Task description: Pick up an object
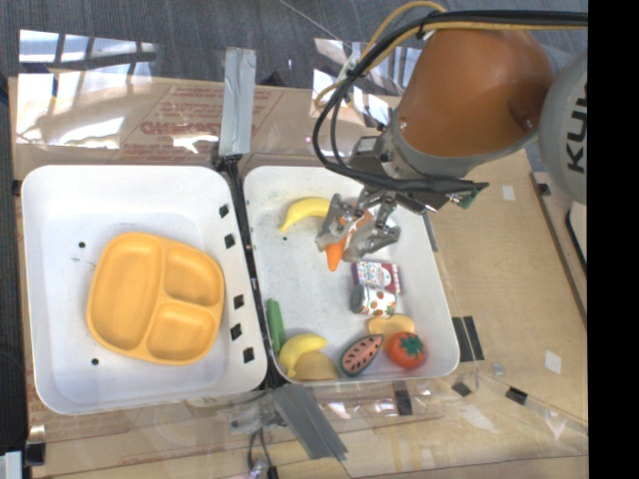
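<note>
Clustered at right bin's (439, 297) near edge: tomato (405, 349), watermelon slice (360, 354), lemon (302, 348). Farther in, gripper (354, 230) seen closed on orange carrot (334, 254); best lifted straight, slowly, clear of carton (374, 285).

A robotics lab test cell, not a home or shop.

A big grey industrial arm with an orange band (469, 88) and looped black cables (344, 88) reaches over a cardboard-covered bench (499, 267) patched with strips of grey tape (236, 98). Two shallow white plastic bins (40, 267) sit side by side, marked with small black tape tabs (240, 302). One bin carries a yellow divided plastic tray (155, 297), the other a scatter of small toy foods (384, 352). Dark grey carpet (150, 8) lies beyond the bench.
</note>
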You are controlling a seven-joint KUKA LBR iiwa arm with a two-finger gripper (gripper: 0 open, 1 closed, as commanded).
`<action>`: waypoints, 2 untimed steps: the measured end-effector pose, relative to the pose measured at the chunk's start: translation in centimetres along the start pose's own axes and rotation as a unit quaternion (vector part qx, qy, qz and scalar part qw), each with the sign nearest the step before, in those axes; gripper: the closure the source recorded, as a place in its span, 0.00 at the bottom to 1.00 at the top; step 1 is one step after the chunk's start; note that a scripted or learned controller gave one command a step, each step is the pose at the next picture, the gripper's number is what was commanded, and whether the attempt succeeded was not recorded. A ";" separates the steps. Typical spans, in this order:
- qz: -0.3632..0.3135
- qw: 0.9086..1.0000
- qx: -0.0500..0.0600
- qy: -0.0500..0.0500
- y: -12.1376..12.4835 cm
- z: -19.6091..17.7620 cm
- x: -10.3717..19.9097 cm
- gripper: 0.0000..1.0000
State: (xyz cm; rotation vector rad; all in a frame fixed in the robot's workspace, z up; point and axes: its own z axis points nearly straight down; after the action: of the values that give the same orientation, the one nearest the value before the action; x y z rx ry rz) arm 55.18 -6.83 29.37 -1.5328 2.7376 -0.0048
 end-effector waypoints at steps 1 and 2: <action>-0.022 1.000 -0.004 0.000 -2.8 3.0 -6.5 1.00; -0.048 0.999 -0.002 0.000 2.1 2.4 -1.8 1.00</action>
State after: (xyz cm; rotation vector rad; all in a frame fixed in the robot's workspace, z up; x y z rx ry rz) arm 54.33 -4.16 26.92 -1.6648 2.6627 -0.0010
